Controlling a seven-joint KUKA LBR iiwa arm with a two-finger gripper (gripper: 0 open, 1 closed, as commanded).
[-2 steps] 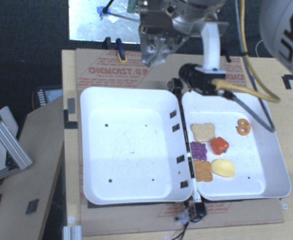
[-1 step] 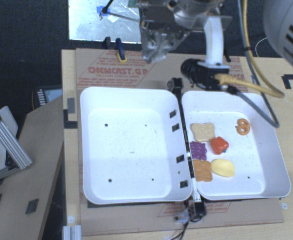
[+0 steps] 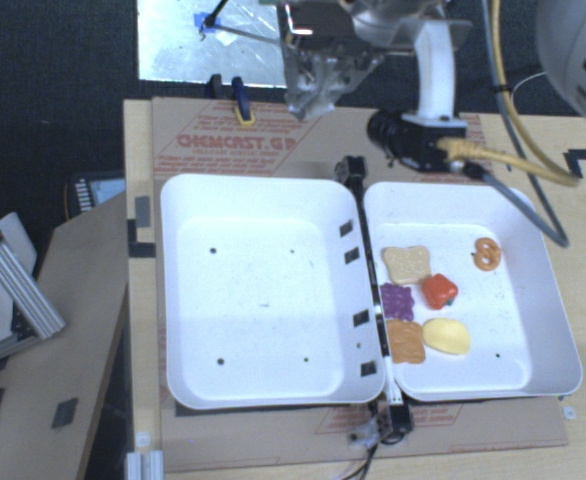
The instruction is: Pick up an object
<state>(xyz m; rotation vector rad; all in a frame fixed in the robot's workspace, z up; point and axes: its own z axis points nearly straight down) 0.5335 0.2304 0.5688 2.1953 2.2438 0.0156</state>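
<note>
At the left of the frame lies the left bin (image 3: 258, 288), a shallow tray of smooth white moulded plastic with rounded corners and a few small dark dots on its floor; no object rests in it. Above centre, at the top edge of the frame, the gripper (image 3: 308, 103) hangs over the bench's brown board (image 3: 235, 140) behind the bins, well apart from every object. It has hold of nothing, and whether its jaws stand parted or closed cannot be told from this angle. At the right, the right bin (image 3: 533, 278), of the same white plastic, holds the candidates for picking, clustered near its left wall: a tan toast slice (image 3: 407, 263), flat and squarish; a purple grape bunch (image 3: 397, 297), knobbly; a red pepper-like piece (image 3: 440, 290), glossy; an orange flat piece (image 3: 405, 340); a yellow lemon-like piece (image 3: 446, 336), smooth and oval; and, apart toward the upper right, an orange pretzel (image 3: 487, 254), looped. All appear to be toy food of plastic. By this evidence the task is not yet begun: approach, descent, grasp and lift all remain.
</note>
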